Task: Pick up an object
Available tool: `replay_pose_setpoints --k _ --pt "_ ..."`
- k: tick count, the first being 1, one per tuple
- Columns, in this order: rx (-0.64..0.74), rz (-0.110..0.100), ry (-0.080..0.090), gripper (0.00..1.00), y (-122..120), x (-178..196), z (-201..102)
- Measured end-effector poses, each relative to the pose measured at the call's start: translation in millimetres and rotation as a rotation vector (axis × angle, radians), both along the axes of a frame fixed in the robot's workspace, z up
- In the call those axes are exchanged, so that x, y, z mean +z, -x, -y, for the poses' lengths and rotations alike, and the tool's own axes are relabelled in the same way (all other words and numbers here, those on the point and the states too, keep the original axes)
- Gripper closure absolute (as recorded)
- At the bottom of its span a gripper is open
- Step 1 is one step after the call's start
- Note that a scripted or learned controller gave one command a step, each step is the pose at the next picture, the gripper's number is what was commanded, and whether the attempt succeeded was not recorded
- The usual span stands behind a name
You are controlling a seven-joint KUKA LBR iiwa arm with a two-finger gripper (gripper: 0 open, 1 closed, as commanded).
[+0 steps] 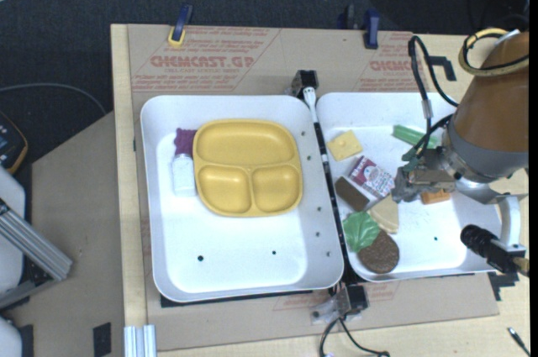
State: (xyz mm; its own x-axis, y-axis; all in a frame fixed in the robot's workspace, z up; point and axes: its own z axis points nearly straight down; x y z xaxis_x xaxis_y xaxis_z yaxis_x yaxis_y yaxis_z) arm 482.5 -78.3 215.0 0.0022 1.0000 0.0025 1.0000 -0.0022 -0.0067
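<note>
Gripper point(414, 179) low in the right bin point(437, 250)
Finger state: cannot tell; toy food lies around it, a cheese wedge point(345, 145) at ten o'clock

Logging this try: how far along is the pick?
Done: the gripper is down in the right bin among the toy food. In hand: nothing visibly between its fingers. Left: grasping and lifting something; the red packet and the cheese wedge lie on the floor.
</note>
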Motion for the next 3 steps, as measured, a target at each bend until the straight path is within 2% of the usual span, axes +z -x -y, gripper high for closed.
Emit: replay_pose_setpoints --k 1,2,3 --pt "0.003 0.011 0.004 1.0 -4.2 19.0 0.1" --pt "0.001 0.009 0.004 1.0 -1.8 18.4 9.8" --pt "0.004 0.009 0.003 1.0 -6.8 16.8 1.2"
